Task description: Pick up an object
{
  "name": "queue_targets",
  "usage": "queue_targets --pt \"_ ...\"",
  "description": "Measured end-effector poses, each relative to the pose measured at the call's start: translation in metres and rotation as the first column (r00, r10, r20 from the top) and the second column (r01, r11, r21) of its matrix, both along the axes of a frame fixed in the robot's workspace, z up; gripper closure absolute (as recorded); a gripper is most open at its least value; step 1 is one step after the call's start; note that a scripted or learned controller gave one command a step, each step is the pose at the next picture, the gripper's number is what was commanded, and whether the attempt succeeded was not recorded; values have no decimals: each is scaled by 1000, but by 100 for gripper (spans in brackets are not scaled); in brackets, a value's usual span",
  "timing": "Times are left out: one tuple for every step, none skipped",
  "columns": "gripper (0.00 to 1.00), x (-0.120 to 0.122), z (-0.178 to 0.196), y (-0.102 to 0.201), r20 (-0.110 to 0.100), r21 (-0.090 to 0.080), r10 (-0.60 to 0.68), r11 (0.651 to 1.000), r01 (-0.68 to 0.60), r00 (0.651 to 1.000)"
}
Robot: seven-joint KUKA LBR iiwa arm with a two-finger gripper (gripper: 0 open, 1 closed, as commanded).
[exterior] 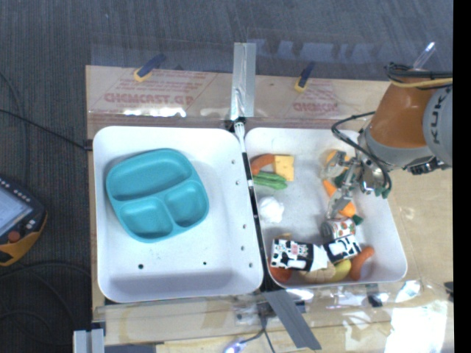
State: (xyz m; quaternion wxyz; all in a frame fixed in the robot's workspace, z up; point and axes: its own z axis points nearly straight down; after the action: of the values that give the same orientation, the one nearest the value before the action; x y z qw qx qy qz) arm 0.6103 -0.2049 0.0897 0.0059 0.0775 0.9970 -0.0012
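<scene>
Claw [343,203] of the grey, orange-banded arm hangs over small toy items [340,230] just below it; grip state unclear.

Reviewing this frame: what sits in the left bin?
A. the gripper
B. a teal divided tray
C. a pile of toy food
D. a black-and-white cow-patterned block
B: the teal divided tray lies alone in the left bin, while the toy food and the gripper are over the right bin.

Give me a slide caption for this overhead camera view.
KUKA arm's hand lowered among toy foods in right bin; teal divided tray in left bin.
</scene>
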Motion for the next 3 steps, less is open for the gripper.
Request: queue_targets --pt "100 2 12 0 6 -3 1 1000 -1 1000" --pt "0 0 10 1 -2 -1 1 1000 -1 1000" --pt "0 -1 0 42 2 0 -23 1000 23 1000"
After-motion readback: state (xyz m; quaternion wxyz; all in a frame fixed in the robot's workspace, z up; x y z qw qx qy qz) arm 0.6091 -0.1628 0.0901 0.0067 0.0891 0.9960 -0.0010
